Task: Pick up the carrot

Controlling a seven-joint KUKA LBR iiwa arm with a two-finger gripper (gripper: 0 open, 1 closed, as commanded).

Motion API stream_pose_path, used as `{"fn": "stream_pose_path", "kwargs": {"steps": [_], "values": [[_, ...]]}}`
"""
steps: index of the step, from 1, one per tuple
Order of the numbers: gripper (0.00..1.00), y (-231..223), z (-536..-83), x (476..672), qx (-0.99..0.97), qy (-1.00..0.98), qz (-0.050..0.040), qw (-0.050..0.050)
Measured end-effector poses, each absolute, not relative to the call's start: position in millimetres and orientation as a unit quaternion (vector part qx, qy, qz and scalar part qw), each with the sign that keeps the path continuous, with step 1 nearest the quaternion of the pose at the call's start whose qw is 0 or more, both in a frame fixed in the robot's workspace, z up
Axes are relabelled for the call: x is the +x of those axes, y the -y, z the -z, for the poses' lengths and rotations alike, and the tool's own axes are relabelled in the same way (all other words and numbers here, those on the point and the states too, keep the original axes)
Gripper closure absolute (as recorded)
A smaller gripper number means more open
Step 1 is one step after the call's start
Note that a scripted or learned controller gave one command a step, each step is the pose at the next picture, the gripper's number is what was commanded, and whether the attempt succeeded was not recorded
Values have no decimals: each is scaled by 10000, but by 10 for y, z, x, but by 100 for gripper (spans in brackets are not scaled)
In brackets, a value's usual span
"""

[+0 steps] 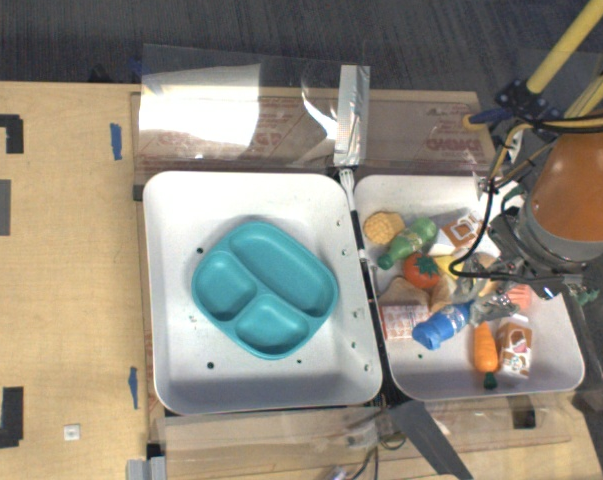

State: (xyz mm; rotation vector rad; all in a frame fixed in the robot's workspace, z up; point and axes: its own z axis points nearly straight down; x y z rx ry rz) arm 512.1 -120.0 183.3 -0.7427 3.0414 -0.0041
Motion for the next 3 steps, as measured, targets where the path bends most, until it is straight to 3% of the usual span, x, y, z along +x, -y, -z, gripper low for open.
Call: {"fn": "stream_pose_path", "kwargs": {"steps": [1,2,3], "values": [[100,1498,-942,4917,-4050,-9143,27,70],[100,1556,-2174,4932,-3922,-9199,41,64],[100,1693,-1841,4904,-1456,-9893,-5,11]]}}
